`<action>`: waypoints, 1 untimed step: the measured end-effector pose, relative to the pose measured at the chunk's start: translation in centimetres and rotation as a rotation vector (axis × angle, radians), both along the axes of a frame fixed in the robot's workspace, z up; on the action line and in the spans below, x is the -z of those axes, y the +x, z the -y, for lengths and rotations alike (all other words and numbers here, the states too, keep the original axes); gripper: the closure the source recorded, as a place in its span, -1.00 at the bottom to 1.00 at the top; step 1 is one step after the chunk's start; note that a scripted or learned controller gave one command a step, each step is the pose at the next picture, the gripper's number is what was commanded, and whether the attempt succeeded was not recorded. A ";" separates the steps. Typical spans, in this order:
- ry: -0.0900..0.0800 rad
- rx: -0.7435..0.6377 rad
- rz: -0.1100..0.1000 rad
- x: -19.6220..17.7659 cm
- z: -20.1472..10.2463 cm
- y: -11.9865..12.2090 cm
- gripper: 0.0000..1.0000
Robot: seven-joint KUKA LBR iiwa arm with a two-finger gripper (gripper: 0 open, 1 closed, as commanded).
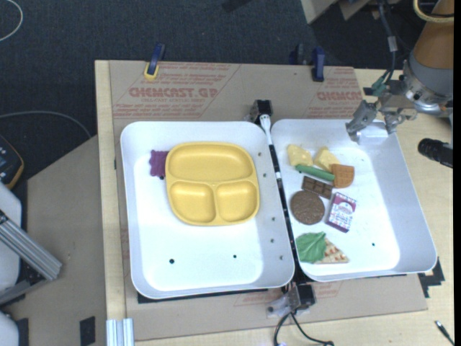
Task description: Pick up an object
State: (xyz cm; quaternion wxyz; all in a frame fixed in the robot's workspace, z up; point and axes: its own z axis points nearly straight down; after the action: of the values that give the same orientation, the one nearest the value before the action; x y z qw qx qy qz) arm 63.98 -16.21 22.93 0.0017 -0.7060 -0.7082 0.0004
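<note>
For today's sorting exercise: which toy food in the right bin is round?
The brown cookie, a flat disc mid-bin; the pieces around it are blocky, wedge-shaped or leafy.

1. Orange band (437, 47) wraps the arm (432, 67), rounded and glossy.
2. Below it, a grey metal wrist ring.
3. Silvery tool (374, 117), small and blocky, with dark cables trailing above.

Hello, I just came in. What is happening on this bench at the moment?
A robot arm reaches in from the right, and its gripper hangs over the far corner of the right bin, with nothing seen between its fingers. The small toy foods, such as a brown cookie and a pizza slice, lie untouched in that bin. The left bin holds a yellow divided plate.
</note>
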 end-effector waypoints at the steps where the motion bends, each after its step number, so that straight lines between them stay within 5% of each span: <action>1: 0.001 -0.002 -0.001 1.1 -5.5 -1.2 1.00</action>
State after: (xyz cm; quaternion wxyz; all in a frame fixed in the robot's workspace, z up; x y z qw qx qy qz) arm 62.81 -10.75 21.80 0.0025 -0.7051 -0.7091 0.0002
